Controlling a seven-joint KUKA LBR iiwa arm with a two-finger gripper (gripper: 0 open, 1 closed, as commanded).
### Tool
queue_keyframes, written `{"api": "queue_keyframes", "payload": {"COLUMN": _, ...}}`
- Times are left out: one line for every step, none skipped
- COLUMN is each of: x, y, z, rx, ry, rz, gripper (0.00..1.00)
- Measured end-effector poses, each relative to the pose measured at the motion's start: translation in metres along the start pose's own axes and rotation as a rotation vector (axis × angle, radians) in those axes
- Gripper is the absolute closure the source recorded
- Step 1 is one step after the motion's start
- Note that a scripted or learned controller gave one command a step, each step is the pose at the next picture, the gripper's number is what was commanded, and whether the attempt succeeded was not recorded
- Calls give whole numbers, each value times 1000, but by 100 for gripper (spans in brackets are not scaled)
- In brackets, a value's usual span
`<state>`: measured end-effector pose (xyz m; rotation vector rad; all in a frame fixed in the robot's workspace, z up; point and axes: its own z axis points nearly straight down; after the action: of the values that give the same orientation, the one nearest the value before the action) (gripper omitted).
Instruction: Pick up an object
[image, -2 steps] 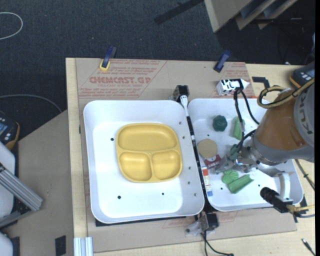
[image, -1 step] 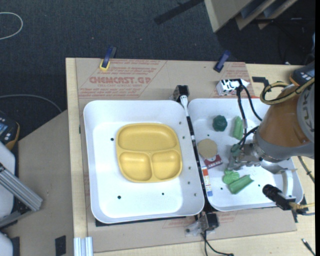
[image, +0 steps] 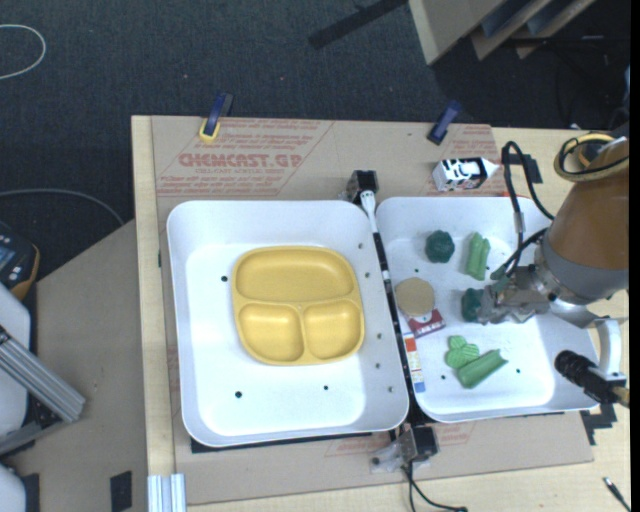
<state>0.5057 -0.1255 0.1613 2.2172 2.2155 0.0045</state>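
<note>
The dark green object (image: 470, 303) nearest the pincer (image: 490, 305) is taken as the likeliest thing to be picked; it lies in the right bin (image: 530, 398), touching or just at the pincer's tip on the side away from the arm. How far the pincer is spread, and whether anything is caught in it, cannot be told, since its tip is blurred against the object. A good grasp would be helped if the pincer were centred over the object before closing, and lifted straight up only once contact on both sides is made. The brown disc (image: 414, 295) lies near, farther from the arm, and the light green pieces (image: 472, 362) below the pincer; these should be left undisturbed. The yellow tray (image: 297, 303) sits well apart in the left bin (image: 200, 330)
</note>
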Motion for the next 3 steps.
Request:
{"api": "queue_keyframes", "payload": {"x": -1, "y": -3, "z": -63, "rx": -2, "ry": 0, "rz": -2, "gripper": 100}}
{"api": "queue_keyframes", "payload": {"x": -1, "y": -2, "z": -64, "rx": 4, "ry": 2, "rz": -2, "gripper": 100}}
{"api": "queue_keyframes", "payload": {"x": 46, "y": 36, "z": -72, "rx": 2, "ry": 3, "rz": -8, "gripper": 100}}
